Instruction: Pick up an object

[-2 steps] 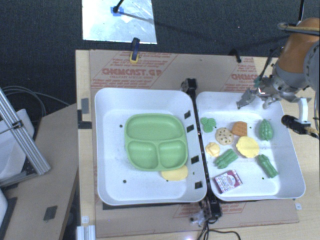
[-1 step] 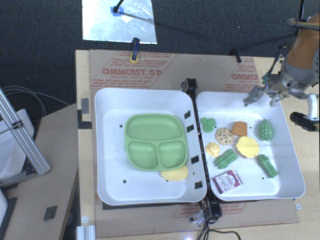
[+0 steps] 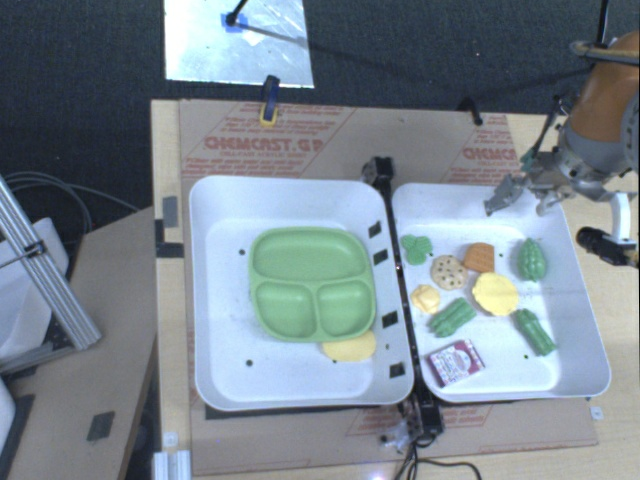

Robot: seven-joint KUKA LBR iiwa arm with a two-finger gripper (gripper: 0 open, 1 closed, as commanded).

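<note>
Camera view: gripper (image 3: 527, 194) spread open, gripping nothing, hovering over right bin (image 3: 590, 318) back edge. Cookie (image 3: 447, 271), orange wedge (image 3: 480, 257), yellow disc (image 3: 496, 293) packed touching, so risk of nudging neighbours or closing on two, probably slipping out

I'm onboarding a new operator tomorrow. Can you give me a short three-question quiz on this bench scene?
1. True or false: the green three-compartment plastic tray lies in the right white bin.
2. Which item lies nearest the right bin's front edge? A) round chocolate-chip cookie B) red and white packet C) round yellow disc
3. Fill in: the end effector hovers over the right bin's ___ edge.

Key: 1 false; 2 B; 3 back.
</note>
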